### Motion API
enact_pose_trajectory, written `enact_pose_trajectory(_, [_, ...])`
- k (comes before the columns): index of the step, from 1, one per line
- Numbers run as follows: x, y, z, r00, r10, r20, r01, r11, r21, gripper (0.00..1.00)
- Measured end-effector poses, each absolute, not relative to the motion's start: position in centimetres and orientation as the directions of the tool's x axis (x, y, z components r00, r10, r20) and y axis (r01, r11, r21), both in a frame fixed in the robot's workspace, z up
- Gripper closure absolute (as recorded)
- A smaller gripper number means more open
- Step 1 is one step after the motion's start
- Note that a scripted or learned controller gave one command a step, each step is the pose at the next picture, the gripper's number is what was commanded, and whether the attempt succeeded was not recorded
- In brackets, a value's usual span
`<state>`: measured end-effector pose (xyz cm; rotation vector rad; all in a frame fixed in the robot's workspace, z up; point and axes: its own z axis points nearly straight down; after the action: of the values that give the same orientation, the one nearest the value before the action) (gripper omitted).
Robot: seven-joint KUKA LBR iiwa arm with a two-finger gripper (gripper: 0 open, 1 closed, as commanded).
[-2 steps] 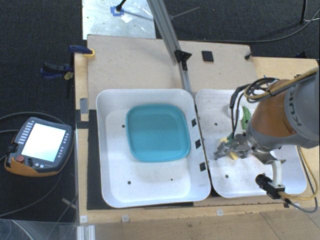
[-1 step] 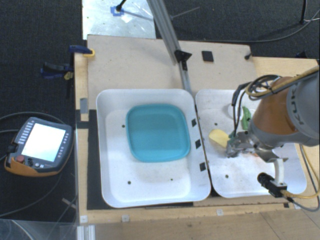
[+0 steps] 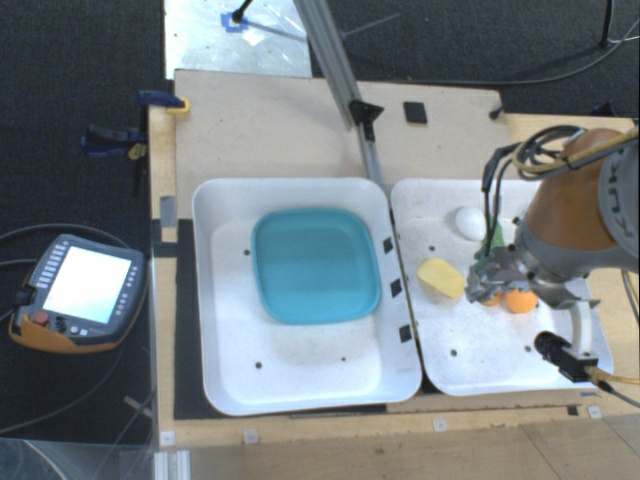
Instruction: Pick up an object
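Two white bins on the bench, arm over the right one.

Nearest the camera is the right bin point(image 3: 470, 373), and everything else I place from it. Over its middle hangs the gripper point(image 3: 487, 286), low above the floor of the bin; whether it is open or closed I cannot tell. An orange ball point(image 3: 521, 302) lies just beside the gripper, toward the bin's right wall. A yellow block point(image 3: 441, 278) sits left of the gripper, near the bin's left wall. A white egg-like object point(image 3: 469, 221) rests toward the far wall. Left of this bin, the left bin point(image 3: 225, 368) holds a teal square plate point(image 3: 315, 266).
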<state>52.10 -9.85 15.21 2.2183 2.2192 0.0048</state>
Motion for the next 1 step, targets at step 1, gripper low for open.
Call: enact_pose_trajectory(1, [52.03,-9.54,21.4,-0.001,1.0,0.0,1.0,0.001,0.006,1.0])
